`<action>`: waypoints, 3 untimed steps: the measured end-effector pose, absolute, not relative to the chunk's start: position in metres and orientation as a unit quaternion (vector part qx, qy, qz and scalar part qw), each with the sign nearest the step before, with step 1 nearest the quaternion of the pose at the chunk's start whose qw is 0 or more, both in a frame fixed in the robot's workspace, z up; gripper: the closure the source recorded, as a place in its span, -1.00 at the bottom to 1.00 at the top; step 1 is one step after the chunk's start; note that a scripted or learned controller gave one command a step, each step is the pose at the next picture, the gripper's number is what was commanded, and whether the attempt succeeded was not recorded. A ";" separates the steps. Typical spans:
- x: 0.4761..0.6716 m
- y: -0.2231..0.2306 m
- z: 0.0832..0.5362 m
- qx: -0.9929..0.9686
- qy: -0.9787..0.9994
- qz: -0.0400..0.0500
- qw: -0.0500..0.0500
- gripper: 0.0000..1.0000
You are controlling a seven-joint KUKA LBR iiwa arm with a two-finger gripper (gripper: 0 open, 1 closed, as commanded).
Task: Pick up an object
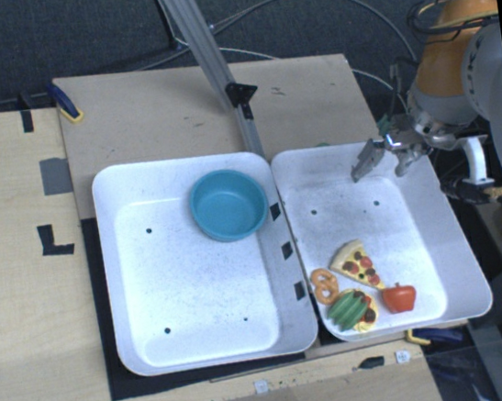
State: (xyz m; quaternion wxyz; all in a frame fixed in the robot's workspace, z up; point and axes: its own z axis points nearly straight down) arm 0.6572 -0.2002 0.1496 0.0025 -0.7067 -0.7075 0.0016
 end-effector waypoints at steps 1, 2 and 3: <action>0.652 -0.191 0.099 -0.707 -0.707 0.001 0.002 -1.00; 0.653 -0.191 0.112 -0.707 -0.708 0.000 0.000 1.00; 0.651 -0.191 0.175 -0.707 -0.707 -0.001 -0.002 1.00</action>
